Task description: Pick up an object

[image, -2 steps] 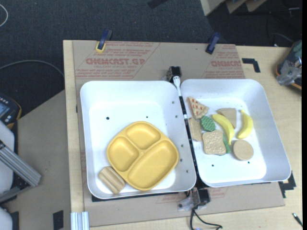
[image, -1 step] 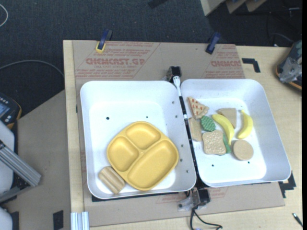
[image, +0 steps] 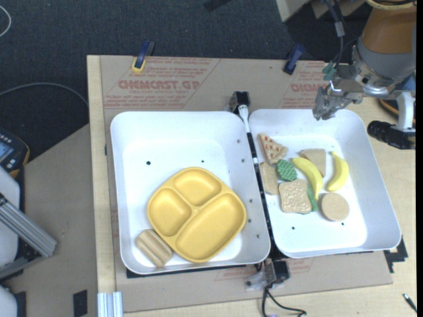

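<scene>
Cardboard-topped bench (image: 198, 81) with two white bins, dark carpet behind.
Gripper (image: 326, 109) hangs over far rim of right bin (image: 370, 223), holding nothing; cannot tell whether it is apart or together. Toy food is clustered mid-bin: pizza slice (image: 271, 148), two bananas (image: 338, 172), bread slice (image: 295, 196), round cracker (image: 334, 207), green piece (image: 287, 170), all touching or overlapping. Left bin (image: 132, 144) carries yellow divided plate (image: 196, 212) and tan roll (image: 153, 247) beside it.
</scene>
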`<move>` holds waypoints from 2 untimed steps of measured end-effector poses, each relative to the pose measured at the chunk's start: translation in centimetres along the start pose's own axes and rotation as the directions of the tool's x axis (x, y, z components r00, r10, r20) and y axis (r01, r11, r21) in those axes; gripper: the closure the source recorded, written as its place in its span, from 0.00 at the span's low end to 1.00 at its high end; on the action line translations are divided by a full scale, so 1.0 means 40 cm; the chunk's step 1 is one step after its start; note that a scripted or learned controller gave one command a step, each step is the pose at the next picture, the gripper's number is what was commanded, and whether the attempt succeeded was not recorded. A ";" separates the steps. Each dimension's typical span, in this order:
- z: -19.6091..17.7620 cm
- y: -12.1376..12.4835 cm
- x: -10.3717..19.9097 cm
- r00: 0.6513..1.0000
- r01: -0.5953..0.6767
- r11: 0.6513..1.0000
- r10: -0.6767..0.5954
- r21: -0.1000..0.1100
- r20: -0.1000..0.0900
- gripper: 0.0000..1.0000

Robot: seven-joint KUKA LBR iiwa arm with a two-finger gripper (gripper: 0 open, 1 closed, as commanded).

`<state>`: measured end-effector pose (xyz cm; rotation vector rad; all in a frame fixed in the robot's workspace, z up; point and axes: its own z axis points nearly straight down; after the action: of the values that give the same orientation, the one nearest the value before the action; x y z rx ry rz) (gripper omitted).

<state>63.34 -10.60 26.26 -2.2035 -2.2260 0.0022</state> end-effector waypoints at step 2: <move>-0.437 -0.069 0.168 1.000 -0.008 1.000 0.008 -0.013 0.007 1.00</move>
<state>60.65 -4.01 43.81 -2.2228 -2.2270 -0.0051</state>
